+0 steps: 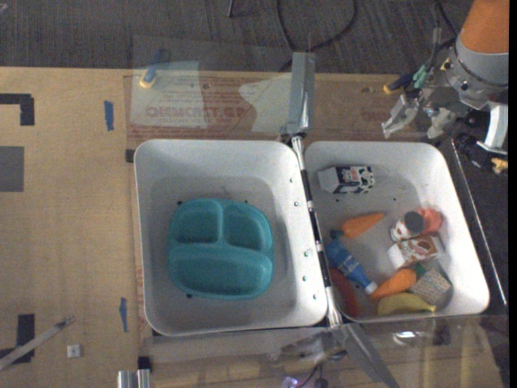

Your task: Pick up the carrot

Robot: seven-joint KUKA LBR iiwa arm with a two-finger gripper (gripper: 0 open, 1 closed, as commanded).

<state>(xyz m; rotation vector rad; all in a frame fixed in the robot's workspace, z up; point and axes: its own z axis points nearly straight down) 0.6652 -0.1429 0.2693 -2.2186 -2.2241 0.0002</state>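
Bananas (405,303) lie low; end effector (416,115), fingers spread, hovers beyond carrot (361,224).

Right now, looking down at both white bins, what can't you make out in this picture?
- Gripper: small and blurred at the top right; its state is unreadable.
- Grey arm with orange band: cut off by the top and right edges.
- Small packets around the brown-and-white carton in the right white bin: too small to identify.
- Red item: partly hidden beside the blue bottle.
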